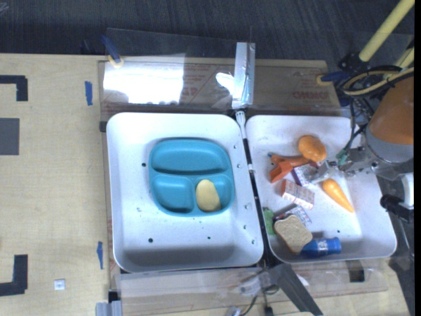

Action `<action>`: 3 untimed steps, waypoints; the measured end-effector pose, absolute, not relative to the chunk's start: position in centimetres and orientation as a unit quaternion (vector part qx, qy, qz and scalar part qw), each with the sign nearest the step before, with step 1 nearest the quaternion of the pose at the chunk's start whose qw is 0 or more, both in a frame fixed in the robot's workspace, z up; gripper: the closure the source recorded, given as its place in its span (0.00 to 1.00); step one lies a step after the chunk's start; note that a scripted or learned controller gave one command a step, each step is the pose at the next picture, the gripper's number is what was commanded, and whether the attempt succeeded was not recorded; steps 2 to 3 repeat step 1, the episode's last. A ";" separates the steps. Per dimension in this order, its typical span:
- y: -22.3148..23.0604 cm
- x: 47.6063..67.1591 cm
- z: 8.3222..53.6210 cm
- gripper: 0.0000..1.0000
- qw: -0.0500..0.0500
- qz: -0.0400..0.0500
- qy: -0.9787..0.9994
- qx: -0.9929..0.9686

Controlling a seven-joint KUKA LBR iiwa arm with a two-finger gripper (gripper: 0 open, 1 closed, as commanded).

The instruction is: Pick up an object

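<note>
The claw (332, 164), its opening impossible to tell, hangs in the right bin (375, 242) between the orange fruit (312, 147) and the carrot (337, 194), so it may close on nothing because the objects lie crowded.

- The arm (393, 127) came in as a thick, rounded body with a broad orange band, glossy under the room light.
- Below the band sat a grey collar, paler along its lower rim.
- From there a narrower metal-grey wrist section ran toward the gripper (342, 159), angular and small beside the bulky arm.
- Thin dark cables looped along the wrist's upper side.
- A dark, boxy fitting with a lighter edge hung off the arm's lower part (401, 199).
</note>
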State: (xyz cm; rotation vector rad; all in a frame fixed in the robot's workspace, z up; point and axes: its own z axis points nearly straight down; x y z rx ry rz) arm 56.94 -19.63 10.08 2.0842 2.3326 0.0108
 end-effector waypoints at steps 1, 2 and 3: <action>-19.6 57.1 11.2 1.00 0.008 0.006 0.745 0.667; -19.6 57.1 11.2 1.00 0.008 0.006 0.745 0.667; -19.6 57.1 11.2 1.00 0.008 0.006 0.745 0.667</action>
